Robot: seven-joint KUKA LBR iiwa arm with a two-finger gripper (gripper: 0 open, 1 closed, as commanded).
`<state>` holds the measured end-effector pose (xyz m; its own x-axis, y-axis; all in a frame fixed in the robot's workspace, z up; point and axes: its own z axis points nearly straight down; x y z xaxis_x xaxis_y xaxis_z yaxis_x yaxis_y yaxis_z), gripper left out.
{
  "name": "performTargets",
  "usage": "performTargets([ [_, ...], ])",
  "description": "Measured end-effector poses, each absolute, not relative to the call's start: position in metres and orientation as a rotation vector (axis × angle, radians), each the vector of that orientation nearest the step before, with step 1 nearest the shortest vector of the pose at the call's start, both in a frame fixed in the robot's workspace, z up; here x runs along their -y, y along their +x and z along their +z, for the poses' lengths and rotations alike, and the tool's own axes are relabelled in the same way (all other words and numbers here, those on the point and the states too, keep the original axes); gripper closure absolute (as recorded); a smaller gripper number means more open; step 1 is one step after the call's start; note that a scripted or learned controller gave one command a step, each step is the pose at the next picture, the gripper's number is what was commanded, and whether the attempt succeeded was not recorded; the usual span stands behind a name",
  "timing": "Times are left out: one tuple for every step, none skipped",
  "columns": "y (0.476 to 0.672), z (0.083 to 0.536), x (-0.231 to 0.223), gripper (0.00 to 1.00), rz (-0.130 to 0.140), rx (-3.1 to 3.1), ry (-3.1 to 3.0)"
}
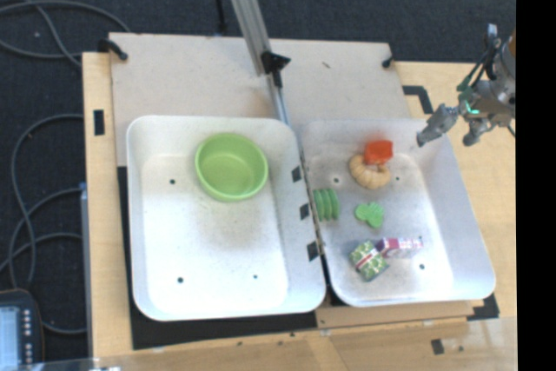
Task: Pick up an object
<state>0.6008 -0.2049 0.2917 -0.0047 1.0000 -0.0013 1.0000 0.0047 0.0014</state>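
Roughly five items (375,213), one bowl (231,167).

left bin (174,291): white, with a faint grey speckling across its floor
right bin (460,248): white, greyer smudging toward its upper left
bowl (231,167): light green, plain
ridged piece (327,204): green, striped by its own grooves
small leafy piece (371,215): green
rounded lump (371,173): tan
block (378,152): orange-red
wrapped packet (382,254): green, white and a band of pink, possibly printed; too small to read
bench (100,187): pale wood tone
gripper (453,126): grey metal, teal glint near the wrist
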Motion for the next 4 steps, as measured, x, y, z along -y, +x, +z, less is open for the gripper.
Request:
performTargets([
  [0.596, 0.234, 0.215, 0.00, -0.009, -2.221, 2.224],
  [0.594, 0.187, 0.226, 0.00, -0.008, -2.220, 2.223],
  [0.597, 0.125, 0.223, 0.00, -0.008, -2.221, 2.224],
  [0.599, 0.141, 0.224, 1.00, 0.002, -2.215, 2.220],
])
